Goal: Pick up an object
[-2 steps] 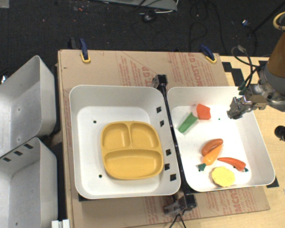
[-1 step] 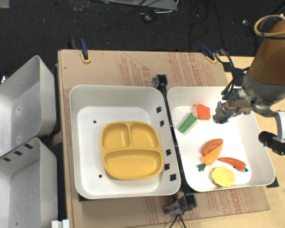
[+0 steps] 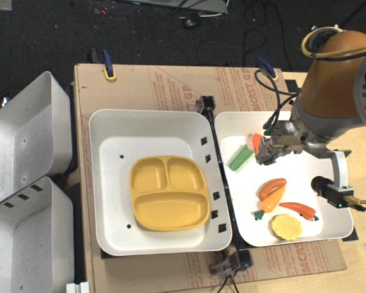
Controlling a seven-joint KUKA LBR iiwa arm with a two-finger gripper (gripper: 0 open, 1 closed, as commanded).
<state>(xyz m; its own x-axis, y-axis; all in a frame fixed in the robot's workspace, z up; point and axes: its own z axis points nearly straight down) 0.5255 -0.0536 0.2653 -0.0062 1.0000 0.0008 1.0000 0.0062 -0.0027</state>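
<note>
Furthest left, a pair of spare white tubs (image 3: 24, 157) sits off the bench, tilted and out of play. On the bench, the left bin (image 3: 104, 182) holds a yellow divided tray (image 3: 169, 192), lying flat near the middle with its three wells up; it looks like a resting place for goods, and nothing lies in it. A black divider (image 3: 216, 163) runs between the two bins, a low ridge any carry across would have to clear.

The right bin (image 3: 338, 224) carries the pickable things, scattered loosely so each can be taken singly. A green piece (image 3: 240, 158) lies tilted at the bin's left, with a small orange-red piece (image 3: 257, 141) just beside its far end. Nearer the front lie an orange carrot-like toy (image 3: 271, 190), a red pepper (image 3: 297, 209) to its right and a yellow round slice (image 3: 286, 227) at the near edge, all close together, the carrot and slice nearly touching.

The gripper (image 3: 269, 151) hangs low over the far-left part of this bin, just right of the green piece and the orange-red one, which I judge to be its likely targets. Whether its jaws are released or clenched I cannot tell; nothing is seen held. The two pieces' closeness could spoil a clean grasp, and the arm's cables (image 3: 274, 87) trail close above.
</note>
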